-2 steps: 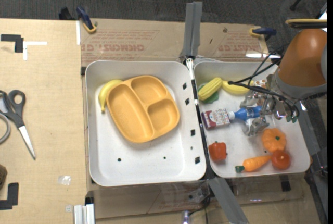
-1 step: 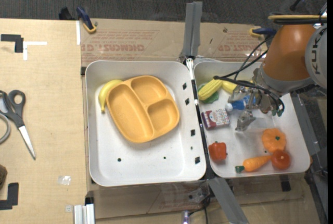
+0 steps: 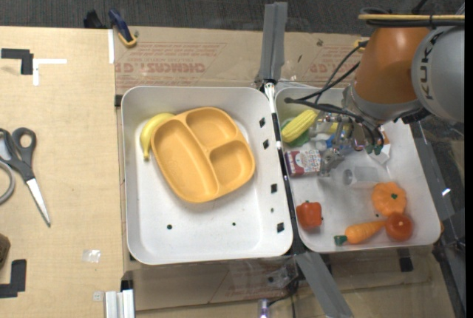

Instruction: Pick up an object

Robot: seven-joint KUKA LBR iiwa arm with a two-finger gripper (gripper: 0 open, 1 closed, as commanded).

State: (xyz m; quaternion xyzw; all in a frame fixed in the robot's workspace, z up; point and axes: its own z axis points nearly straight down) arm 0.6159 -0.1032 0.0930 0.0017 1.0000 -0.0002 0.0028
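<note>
One tool [image 3: 347,146], grip state indeterminate, hangs over right bin [image 3: 425,183]; ketchup bottle [image 3: 301,162] just left, corn [image 3: 298,126] far-left.

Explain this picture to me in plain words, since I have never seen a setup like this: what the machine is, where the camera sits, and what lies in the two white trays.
The grey and orange shape at the right is a robot arm. Its gripper hangs low over the right bin; whether it holds anything cannot be made out. One camera looks down at a slant from above the bench. The left bin holds a yellow divided plate with a banana beside it. The right bin holds toy food: corn, a small ketchup bottle, a red pepper, a carrot, a tomato and a small pumpkin. Scissors lie on the bench at the left.
</note>
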